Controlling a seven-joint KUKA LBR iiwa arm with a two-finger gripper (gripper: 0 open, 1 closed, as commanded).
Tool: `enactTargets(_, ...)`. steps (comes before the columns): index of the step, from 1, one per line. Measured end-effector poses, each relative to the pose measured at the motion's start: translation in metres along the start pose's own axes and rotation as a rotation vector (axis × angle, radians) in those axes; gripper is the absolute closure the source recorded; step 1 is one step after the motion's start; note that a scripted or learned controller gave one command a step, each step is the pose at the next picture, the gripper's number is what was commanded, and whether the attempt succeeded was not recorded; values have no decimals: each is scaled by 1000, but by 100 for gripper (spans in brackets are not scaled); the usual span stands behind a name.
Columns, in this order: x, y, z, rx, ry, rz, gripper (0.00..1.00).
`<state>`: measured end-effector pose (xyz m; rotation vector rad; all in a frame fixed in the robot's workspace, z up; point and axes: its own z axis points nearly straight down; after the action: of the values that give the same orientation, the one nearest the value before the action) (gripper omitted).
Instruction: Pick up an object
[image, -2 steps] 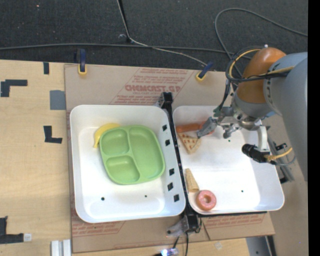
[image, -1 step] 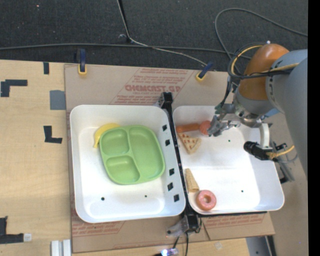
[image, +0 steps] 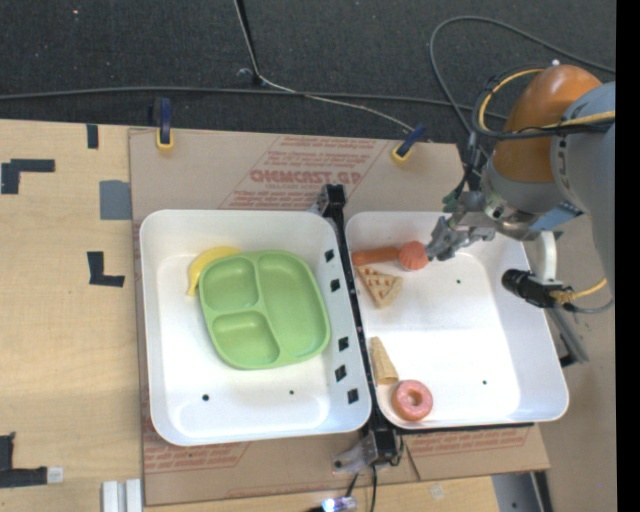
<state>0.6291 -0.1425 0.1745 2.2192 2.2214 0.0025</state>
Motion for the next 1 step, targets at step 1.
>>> enactTargets(1, 9, 4, -48, -2, 0, -1, 100)
